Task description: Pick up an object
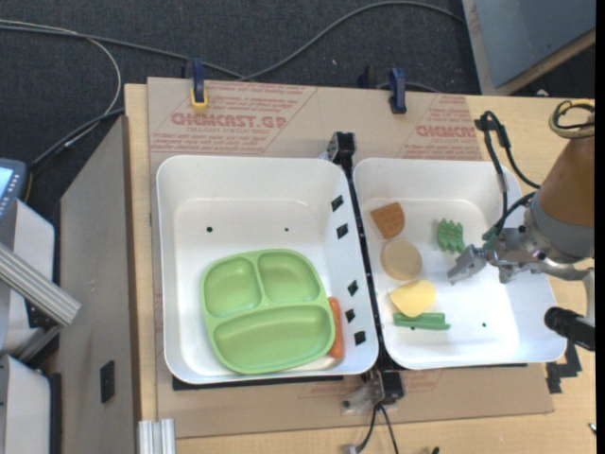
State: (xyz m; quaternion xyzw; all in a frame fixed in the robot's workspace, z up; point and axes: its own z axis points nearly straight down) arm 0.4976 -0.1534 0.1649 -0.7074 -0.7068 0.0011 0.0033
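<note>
Nothing lifted yet; pick not started as far as visible. Far left of the jaws: green divided plate [269, 310] in left bin [180, 253], orange item [336, 339] at its right edge. Closer, in right bin [510, 348]: brown piece [388, 219], tan round piece [402, 259], yellow piece [413, 298], green strip [422, 322], all lying flat. Green toy [450, 235] just left of and above the jaws, nearest candidate. Jaws [473, 263] low over right bin, nothing between them; spread or closed — cannot tell. Arm [572, 197] comes in from right, wrist pitched leftward and down over the tabletop [284, 107].
</note>
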